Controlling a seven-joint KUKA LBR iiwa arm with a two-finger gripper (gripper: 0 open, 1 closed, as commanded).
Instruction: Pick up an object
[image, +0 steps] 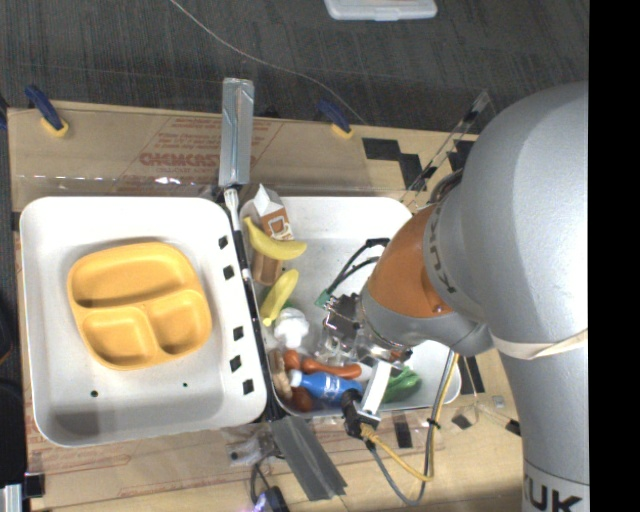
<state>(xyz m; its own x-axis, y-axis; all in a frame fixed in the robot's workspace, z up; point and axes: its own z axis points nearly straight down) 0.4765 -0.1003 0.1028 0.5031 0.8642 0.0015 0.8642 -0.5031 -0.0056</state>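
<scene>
Arm: closest to us is the big grey KUKA arm (525, 250) with its orange band (405, 275), coming in from the right and covering most of the right bin (340, 215).

Gripper: the gripper (352, 365) is down low at the front of the right bin, right over the pile of objects. Honestly we can't make out the jaws from this angle, the wrist and cables are in the way, so we can't tell how wide they are or whether anything is in them.

Objects to pick: all in the right bin, bunched along its left wall. We see a banana (272, 243) on a small carton (268, 212), a second yellow banana-like piece (279, 296) below it, something white and roundish (291, 324), a blue bottle (325, 387) at the front edge, and a green thing (401, 382) poking out beside the wrist.

Left bin: the left bin (45, 300) has a yellow divided tray (140, 300) in it, well apart from the gripper.

Progress: we'd say it's mid-attempt. The arm is down among the objects, nearest the blue bottle, but nothing looks lifted.

Left to do: get a confirmed hold and raise one object clear of the bin.
</scene>
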